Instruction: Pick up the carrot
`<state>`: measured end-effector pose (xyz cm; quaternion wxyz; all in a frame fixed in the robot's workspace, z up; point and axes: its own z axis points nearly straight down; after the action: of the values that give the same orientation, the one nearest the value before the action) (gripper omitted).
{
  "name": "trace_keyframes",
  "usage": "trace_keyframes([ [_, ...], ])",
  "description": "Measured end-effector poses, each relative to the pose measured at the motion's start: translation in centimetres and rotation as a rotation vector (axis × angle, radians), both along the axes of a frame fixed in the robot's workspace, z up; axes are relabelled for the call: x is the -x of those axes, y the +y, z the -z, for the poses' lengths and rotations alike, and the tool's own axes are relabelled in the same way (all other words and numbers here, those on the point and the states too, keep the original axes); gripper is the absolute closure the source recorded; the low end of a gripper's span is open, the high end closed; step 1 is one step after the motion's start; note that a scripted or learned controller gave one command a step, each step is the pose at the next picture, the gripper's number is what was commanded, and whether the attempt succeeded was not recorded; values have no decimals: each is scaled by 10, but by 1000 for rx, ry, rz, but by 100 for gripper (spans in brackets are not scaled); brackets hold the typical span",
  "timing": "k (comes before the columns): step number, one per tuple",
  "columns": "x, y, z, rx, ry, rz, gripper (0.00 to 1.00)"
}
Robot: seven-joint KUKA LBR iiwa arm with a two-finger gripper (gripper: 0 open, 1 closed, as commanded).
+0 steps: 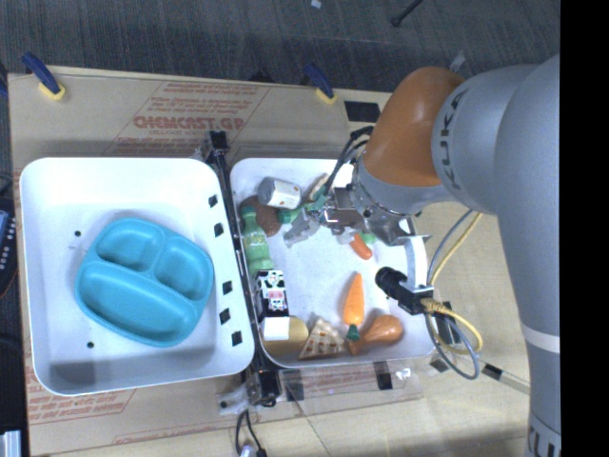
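Two white bins sit side by side on the desk (171,112). One carrot (354,298) lies free in the right bin (314,265), pointing toward twelve o'clock, at six o'clock from the hand (324,215) and apart from it. Whether the hand is open or closed, I cannot tell. A blue divided tray (145,279) rests in the left bin (57,208).
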<state>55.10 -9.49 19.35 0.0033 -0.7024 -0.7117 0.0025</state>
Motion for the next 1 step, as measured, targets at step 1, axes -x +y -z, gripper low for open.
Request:
trace_keyframes([
  [1, 76, -45, 48, -1, 1, -204, 0],
])
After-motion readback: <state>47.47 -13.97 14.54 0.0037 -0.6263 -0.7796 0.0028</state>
